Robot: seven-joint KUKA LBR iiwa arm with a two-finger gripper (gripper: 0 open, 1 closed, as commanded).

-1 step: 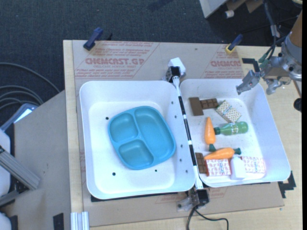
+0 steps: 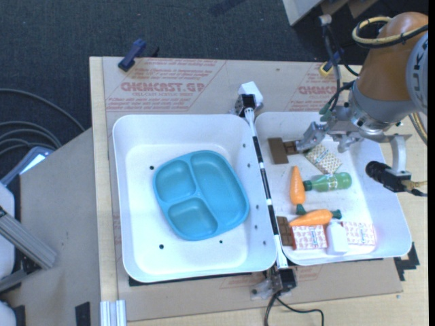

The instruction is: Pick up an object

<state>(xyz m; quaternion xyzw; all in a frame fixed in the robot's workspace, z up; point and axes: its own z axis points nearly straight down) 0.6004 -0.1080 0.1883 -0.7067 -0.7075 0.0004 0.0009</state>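
You get bright, even overhead light here, with the white bins (image 2: 183, 131) close to washed out and only soft, short shadows under their rims. Focus is slightly soft throughout, and the dark floor (image 2: 102, 12) stays dim.

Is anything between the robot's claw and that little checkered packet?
Nothing visible is. The gripper hangs right above the small white checkered packet in the right white bin. The green plastic bottle lies just beside the packet, not over it.
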